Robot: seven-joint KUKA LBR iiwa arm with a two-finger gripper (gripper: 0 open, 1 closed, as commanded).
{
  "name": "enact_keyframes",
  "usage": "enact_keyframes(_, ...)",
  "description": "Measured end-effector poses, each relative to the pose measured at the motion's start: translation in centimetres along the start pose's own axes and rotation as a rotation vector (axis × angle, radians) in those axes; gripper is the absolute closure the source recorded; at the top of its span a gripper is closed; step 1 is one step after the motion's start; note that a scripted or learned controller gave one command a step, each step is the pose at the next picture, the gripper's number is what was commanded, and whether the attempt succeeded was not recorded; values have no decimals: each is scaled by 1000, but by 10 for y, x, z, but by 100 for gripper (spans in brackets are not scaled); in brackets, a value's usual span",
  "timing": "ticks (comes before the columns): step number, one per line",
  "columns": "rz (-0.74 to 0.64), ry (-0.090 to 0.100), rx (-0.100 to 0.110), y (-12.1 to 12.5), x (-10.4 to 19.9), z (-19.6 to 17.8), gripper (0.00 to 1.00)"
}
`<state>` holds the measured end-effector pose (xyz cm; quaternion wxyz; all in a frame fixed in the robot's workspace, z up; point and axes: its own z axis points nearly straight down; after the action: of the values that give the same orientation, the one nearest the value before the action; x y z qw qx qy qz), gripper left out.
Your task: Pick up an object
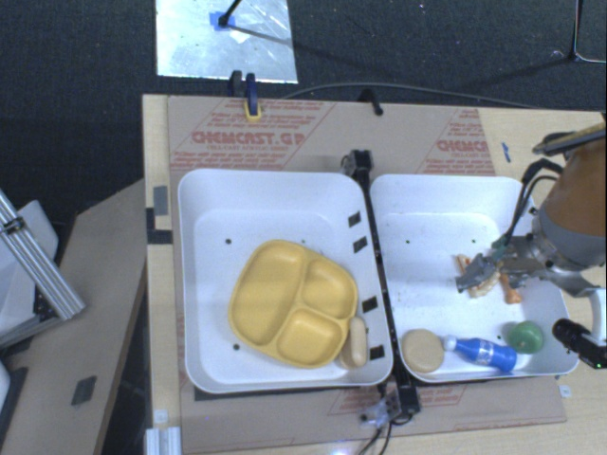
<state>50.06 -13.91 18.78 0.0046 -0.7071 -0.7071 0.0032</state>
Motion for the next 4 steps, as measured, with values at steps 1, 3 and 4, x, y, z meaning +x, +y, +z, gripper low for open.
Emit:
enact_keyframes(1,-3,-3,-13,3,0,-6,0)
enact_keyframes(3,-1,-1,-8,7,11,99,0)
enact_keyframes(4,-2,-2,-13,8,10,86,100)
